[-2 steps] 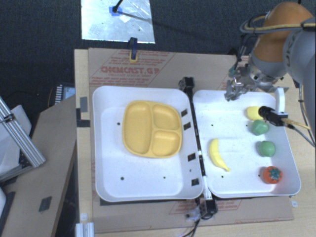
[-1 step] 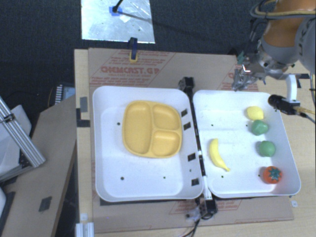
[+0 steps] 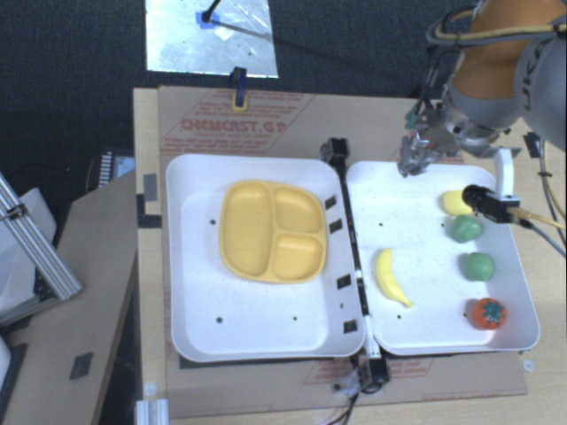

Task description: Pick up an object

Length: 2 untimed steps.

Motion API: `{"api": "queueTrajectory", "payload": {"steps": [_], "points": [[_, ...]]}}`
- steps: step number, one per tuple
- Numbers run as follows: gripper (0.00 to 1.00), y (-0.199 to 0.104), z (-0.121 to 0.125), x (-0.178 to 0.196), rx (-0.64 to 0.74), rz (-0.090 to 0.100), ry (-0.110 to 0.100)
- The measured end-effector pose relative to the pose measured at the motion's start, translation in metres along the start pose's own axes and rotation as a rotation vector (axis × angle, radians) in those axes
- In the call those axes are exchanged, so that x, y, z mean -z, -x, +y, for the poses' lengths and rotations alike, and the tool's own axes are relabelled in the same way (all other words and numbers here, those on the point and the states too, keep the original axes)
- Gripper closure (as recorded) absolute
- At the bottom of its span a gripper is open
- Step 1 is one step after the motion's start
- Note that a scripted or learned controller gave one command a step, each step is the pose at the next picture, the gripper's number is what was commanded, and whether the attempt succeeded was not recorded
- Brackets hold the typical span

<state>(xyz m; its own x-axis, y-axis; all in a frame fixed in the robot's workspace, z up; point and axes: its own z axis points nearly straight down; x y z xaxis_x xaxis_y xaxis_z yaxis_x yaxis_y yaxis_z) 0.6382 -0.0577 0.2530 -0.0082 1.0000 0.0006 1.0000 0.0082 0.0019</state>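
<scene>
The right bin holds a yellow banana near its left wall. Along its right side lie a yellow lemon-like fruit, a green fruit, a round green fruit and a red-orange tomato. My gripper hangs over the bin's back edge, left of and behind the yellow fruit, well apart from the banana. Nothing shows under it.
A yellow divided plate lies in the left bin. A black divider runs between the two bins. The arm's grey and orange body fills the upper right.
</scene>
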Motion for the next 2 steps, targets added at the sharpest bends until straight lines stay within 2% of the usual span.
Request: {"api": "queueTrajectory", "payload": {"steps": [2], "points": [[1.00,-0.087,-0.037,-0.020,0.001,0.001,-0.003]]}}
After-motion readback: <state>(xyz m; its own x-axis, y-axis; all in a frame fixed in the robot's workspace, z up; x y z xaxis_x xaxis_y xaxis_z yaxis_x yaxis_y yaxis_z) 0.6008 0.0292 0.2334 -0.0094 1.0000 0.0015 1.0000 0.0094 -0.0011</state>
